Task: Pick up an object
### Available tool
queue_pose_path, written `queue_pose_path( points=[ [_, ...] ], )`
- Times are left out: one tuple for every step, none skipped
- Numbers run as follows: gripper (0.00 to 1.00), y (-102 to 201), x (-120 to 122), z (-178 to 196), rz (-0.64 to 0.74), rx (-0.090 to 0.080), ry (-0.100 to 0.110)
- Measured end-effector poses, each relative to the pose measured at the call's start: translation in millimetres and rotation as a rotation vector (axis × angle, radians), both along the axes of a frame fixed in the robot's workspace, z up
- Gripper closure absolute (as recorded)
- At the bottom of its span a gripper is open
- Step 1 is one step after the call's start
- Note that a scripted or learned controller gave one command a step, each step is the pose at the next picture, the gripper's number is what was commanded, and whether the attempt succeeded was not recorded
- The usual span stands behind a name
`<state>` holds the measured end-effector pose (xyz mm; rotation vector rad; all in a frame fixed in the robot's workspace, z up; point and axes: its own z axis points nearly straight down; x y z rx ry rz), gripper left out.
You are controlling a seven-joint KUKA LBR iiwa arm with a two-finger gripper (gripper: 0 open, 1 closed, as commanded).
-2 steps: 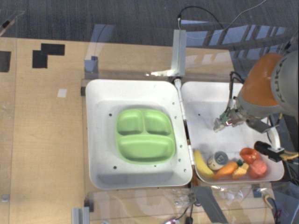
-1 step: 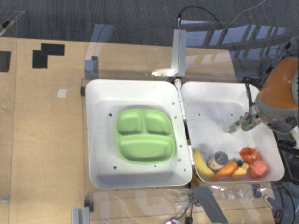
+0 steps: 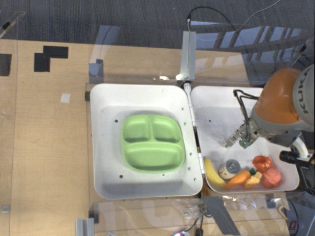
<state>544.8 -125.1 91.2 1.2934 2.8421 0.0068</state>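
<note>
The right bin (image 3: pixel 216 107) holds a pile of toy food along its front edge: a yellow banana (image 3: pixel 211 172), a small round tin (image 3: pixel 229 168), an orange carrot (image 3: pixel 237 178), a red pepper (image 3: pixel 262 162), a yellow chunk (image 3: pixel 253 180) and a pinkish-red fruit (image 3: pixel 271 178). My gripper (image 3: pixel 238 138) hangs over the middle of this bin, just behind the tin and the carrot and apart from them. I see nothing held in it. The grey arm with its orange band (image 3: pixel 278 102) covers the bin's right side.
In the left bin (image 3: pixel 106 132) lies a green divided plate (image 3: pixel 152 142). A metal post (image 3: pixel 188 53) stands at the back between the bins. A black cable (image 3: pixel 241 102) loops near the wrist. Wooden bench stretches to the left.
</note>
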Motion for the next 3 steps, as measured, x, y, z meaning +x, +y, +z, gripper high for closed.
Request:
queue_pose_path(
  points=[
    [1.00,-81.1,-1.2,-0.6,0.135,-0.004,0.003],
    [1.00,-11.2,20.3,-0.1,0.391,-0.006,0.000],
    [1.00,33.8,12.9,0.5,0.674,-0.013,0.000]
  ],
)
